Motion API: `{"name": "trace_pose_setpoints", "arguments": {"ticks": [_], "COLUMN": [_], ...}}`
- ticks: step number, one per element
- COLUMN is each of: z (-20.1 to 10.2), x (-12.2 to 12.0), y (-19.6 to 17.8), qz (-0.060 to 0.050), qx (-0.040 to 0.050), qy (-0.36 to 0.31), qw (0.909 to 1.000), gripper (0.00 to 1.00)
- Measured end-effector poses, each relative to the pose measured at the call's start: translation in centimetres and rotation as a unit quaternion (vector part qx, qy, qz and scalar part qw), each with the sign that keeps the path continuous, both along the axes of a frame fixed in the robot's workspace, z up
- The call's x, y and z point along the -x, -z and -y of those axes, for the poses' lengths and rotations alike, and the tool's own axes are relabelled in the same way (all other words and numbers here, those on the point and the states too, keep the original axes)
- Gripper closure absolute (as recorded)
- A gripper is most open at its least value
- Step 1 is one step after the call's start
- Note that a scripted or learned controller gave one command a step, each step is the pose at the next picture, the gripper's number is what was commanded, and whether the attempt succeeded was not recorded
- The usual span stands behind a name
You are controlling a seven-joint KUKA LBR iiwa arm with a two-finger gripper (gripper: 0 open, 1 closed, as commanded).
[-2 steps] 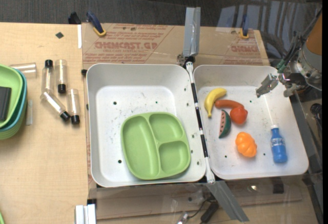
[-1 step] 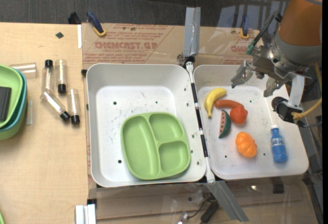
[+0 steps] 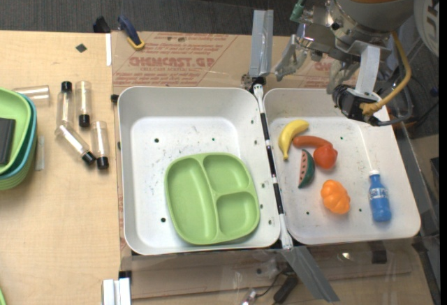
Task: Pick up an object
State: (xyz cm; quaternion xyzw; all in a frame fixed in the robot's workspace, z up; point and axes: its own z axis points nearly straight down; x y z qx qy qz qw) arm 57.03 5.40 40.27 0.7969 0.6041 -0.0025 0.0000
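Banana [image 3: 292, 135] in right bin [image 3: 398, 223] beside carrot [image 3: 314, 143], hand [image 3: 318, 63] blurred above rim, grip state unclear

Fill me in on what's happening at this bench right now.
The arm's gripper hangs above the far edge of the right bin, touching nothing. In that bin lie a banana, a red pepper, a watermelon slice, an orange pepper and a blue bottle. The left bin holds a green divided plate. Nothing has been picked up.
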Motion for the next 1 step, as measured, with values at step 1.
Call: {"name": "trace_pose_setpoints", "arguments": {"ticks": [1], "z": [-7.19], "x": [-0.01], "y": [-3.22], "qz": [0.001], "qx": [-0.0006], "qy": [-0.175], "qw": [0.9845], "gripper": [0.0]}}
